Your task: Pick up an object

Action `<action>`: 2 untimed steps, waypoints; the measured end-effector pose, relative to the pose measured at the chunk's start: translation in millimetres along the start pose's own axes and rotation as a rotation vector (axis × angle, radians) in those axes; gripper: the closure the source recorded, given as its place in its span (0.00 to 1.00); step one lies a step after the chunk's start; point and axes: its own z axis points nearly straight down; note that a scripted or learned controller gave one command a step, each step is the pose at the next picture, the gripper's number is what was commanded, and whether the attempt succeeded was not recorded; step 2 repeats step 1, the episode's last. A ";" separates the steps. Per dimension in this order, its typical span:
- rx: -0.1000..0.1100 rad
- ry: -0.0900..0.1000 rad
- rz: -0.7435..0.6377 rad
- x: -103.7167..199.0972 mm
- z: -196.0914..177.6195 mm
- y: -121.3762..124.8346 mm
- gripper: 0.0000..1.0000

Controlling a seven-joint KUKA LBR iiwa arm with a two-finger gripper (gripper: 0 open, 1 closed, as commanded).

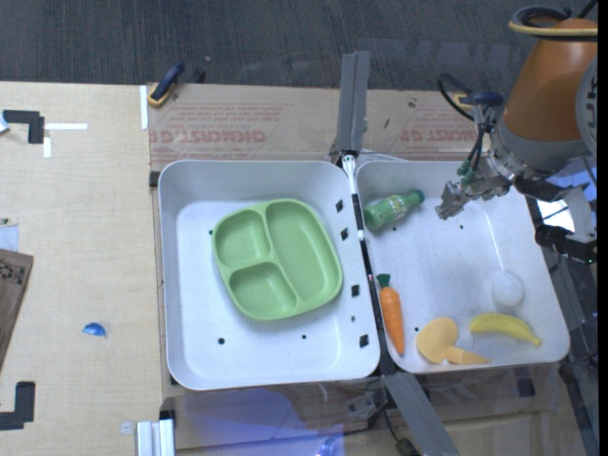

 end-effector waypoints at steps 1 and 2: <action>0.003 0.000 0.483 23.5 19.2 -10.0 1.00; 0.003 0.000 0.483 23.5 19.2 -10.0 1.00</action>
